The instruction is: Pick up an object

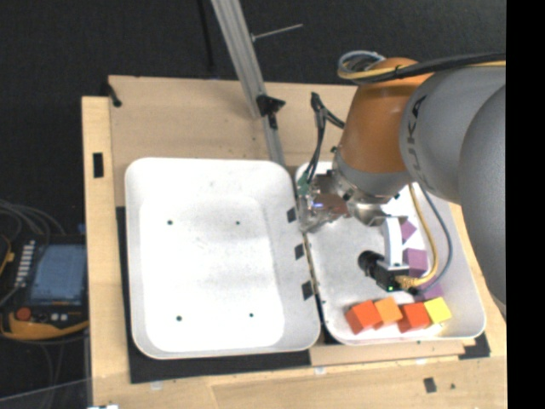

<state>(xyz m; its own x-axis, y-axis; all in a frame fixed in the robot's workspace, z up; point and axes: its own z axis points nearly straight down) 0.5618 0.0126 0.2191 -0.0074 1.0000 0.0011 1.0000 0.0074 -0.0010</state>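
My gripper [317,208] hangs below the orange wrist band, over the left rim of the right bin [341,267], near its far corner. Along that bin's near wall stands a row of small blocks: an orange block [364,316], a paler orange block [389,310], a red block [415,316] and a yellow block [438,310]. Purple blocks [415,258] lie toward the right wall, partly hidden by the arm and its cables. The blocks sit well to the near right of the gripper. No block shows at the gripper.
The left bin [140,228] stands beside the right one, their rims touching under the gripper. A slanted metal post [245,58] rises behind the bins. A black fitting with a white bracket [381,267] hangs over the right bin. A handheld console [51,284] lies off the bench's left.
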